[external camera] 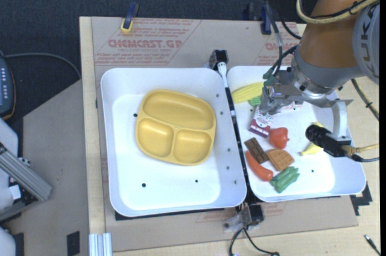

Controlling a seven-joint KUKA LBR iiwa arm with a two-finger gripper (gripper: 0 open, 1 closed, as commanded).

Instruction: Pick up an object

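Light even, bright, from overhead. White bins near overexposed, floors almost without texture. Soft short shadow under yellow tray, faint shadow under arm on right bin. Glossy highlight on orange band of arm. Dark floor around surface underexposed, little detail. Focus moderate: printed lettering on brown board legible, small items in right bin soft, slightly smeared. Mild colour noise. No strong edge distortion.

yellow tray: glossy plastic; bins: smooth white plastic; bench: matt cardboard
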